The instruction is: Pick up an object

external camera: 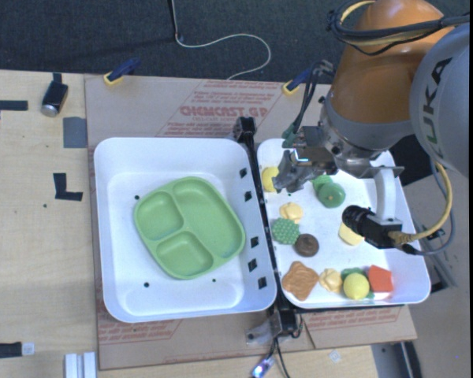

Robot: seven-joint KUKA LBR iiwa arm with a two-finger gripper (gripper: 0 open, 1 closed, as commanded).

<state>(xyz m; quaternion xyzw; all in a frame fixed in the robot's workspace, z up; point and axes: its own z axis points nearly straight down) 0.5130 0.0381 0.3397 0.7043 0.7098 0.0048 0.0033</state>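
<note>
Toy food pieces (307, 245) lie beneath the arm (378, 61) reaching down, its end effector (293, 172) grip state unclear.

green tray (191, 227), white bins (110, 211), orange band (386, 34)

I count two shallow white plastic bins (110, 211). One green three-compartment plastic tray (189, 227) lies in the left one. In the right bin I count about ten small toy food pieces (306, 245), some partly hidden under my arm.
</note>
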